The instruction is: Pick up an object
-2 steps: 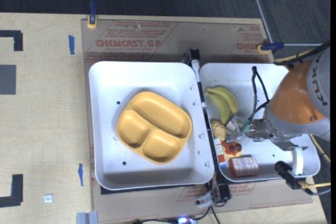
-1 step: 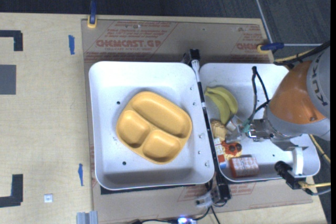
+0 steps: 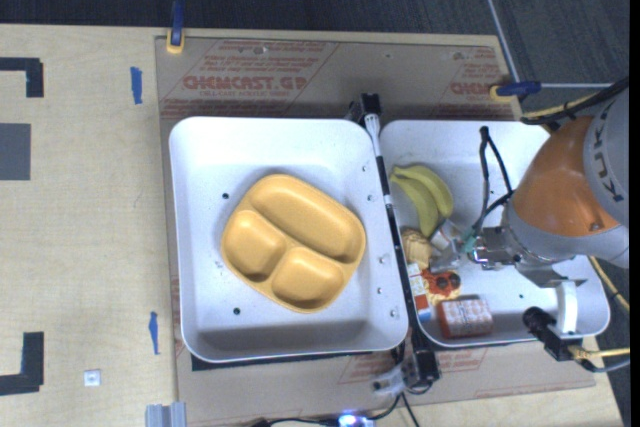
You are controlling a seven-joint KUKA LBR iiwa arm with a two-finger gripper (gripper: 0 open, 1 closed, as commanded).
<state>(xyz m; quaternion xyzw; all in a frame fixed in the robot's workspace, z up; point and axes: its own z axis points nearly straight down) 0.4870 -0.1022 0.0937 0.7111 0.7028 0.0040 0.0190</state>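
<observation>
The right bin (image 3: 500,140) holds a bunch of yellow bananas (image 3: 425,195), a small tan piece (image 3: 416,244), a red and white packet (image 3: 437,283) and a reddish-brown box (image 3: 465,315). My gripper (image 3: 462,250) reaches in from the right, low over the bin's left half. It sits just right of the tan piece, below the bananas and above the packet. The orange wrist band (image 3: 565,190) lies behind it. I see nothing clearly held.
A yellow three-part plate (image 3: 291,240) lies in the left bin (image 3: 200,155). A black divider (image 3: 385,195) with cables runs between the bins. Black cables (image 3: 490,175) loop over the right bin, and a black fitting (image 3: 545,330) sits at its lower right.
</observation>
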